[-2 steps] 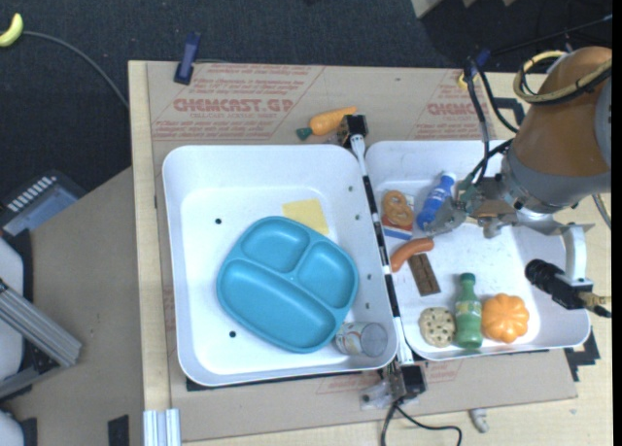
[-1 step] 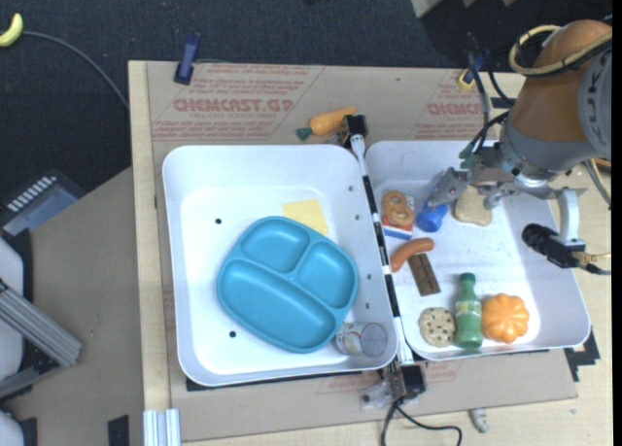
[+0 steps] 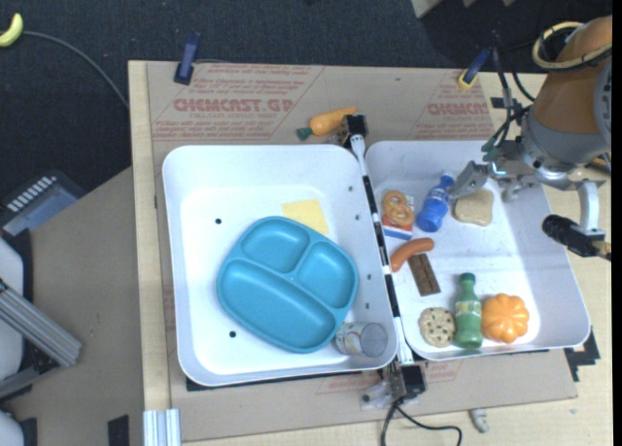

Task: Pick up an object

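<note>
Blue bottle (image 3: 435, 203) lies slanted in the right bin (image 3: 554, 279), tan bread slice (image 3: 475, 208) just right of it, and the gripper (image 3: 483, 179) hangs directly above that slice, fingers spread, gripping nothing.

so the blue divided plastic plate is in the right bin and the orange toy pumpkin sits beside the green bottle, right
Not quite. The camera view shows the blue divided plastic plate in the left white bin, not the right one. The rest holds: the orange toy pumpkin sits beside the green bottle in the right white bin.
</note>
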Controlling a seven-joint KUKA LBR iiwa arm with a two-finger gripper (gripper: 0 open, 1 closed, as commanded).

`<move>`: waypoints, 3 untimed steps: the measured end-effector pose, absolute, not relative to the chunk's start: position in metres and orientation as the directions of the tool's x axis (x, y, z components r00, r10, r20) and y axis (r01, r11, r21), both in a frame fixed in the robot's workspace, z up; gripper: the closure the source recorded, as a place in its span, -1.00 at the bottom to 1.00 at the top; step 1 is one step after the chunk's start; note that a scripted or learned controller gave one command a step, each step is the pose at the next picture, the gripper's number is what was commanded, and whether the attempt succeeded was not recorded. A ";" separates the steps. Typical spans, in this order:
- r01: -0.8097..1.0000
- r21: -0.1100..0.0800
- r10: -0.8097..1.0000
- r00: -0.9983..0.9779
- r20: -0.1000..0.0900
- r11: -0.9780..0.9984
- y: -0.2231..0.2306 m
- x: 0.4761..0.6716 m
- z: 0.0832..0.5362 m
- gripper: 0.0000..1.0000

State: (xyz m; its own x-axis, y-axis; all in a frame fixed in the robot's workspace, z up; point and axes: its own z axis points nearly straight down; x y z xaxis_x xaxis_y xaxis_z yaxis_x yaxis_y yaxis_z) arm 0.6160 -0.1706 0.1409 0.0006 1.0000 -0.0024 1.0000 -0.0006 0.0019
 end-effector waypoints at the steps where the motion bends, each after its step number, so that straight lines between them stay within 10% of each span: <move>1: 1.000 0.001 1.000 -0.002 0.002 0.002 -0.109 0.667 0.092 -1.00; 2: 1.000 0.008 1.000 0.001 -0.001 -0.001 -0.121 0.640 0.088 -1.00; 3: 1.000 0.007 1.000 0.000 -0.001 0.000 -0.120 0.640 0.097 1.00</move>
